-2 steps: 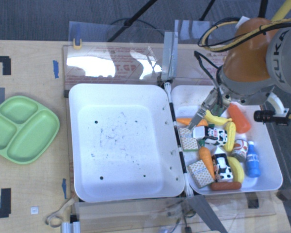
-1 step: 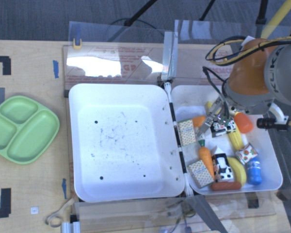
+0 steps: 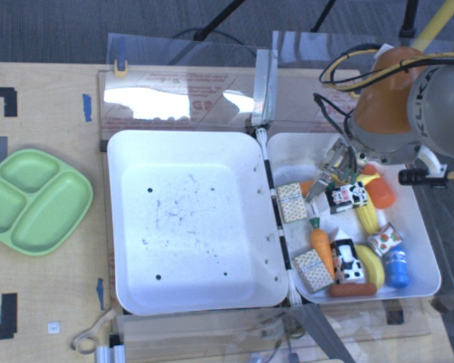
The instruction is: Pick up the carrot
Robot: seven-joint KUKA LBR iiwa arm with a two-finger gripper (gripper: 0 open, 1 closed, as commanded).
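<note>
The carrot, orange with a small green top, lies in the right bin near its left wall, pointing toward the front. It is wedged between a speckled tan block and a black-and-white toy. My gripper hangs over the back part of the same bin, above and slightly right of the carrot and clearly apart from it. The grey arm with its orange band reaches in from the upper right. The gripper's tips are lost among the clutter.
The right bin is crowded: another tan block, a second black-and-white toy, an orange ball, two bananas, a blue bottle, and a red sausage. The left bin adjoins it. A green divided plate sits far left.
</note>
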